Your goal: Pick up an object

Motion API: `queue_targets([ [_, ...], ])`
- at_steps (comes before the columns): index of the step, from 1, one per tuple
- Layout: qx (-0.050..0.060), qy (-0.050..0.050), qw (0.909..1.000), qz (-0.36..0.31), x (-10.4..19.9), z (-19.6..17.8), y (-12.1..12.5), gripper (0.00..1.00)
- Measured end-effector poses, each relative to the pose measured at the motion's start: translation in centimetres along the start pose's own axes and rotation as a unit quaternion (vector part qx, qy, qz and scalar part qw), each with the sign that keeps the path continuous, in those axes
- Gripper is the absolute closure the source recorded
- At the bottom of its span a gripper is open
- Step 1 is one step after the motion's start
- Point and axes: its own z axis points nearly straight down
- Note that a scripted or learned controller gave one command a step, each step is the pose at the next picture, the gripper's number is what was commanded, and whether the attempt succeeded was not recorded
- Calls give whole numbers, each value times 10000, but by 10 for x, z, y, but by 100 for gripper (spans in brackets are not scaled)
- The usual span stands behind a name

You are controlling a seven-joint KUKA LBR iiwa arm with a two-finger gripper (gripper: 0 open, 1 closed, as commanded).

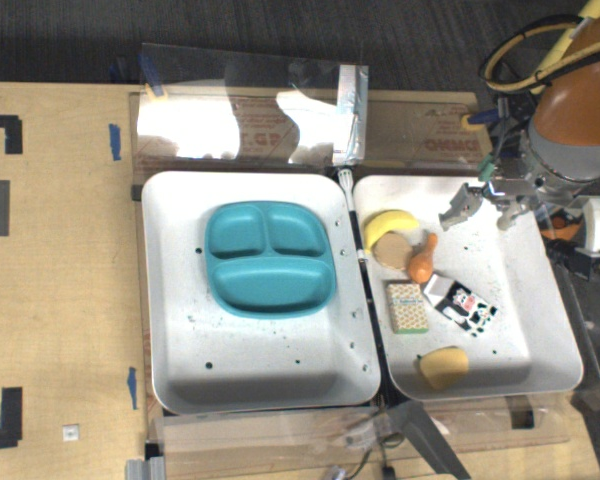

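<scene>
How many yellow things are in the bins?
2, both in the right bin: a banana near its top left corner, and a yellow lump by its bottom edge.

teal tray (pixel 270 258), yellow banana (pixel 388 225), orange carrot (pixel 422 259)

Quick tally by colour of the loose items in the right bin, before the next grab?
Yellow: 2, the banana and the lemon
Orange: 1, the carrot
Tan: 1, the round piece
Patterned: 2, the card and the black-and-white pack
Total: 6
</scene>
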Motion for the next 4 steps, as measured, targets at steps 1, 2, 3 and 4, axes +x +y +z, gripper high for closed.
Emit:
queue_targets([
  [1,42,5,10000,16,29,113,-4,0],
  [2,-47,6,9996,262,30,128,5,0],
  [3,-92,13,9996,265,31,116,8,100],
  [4,-35,3,9995,311,83,33,23,100],
])
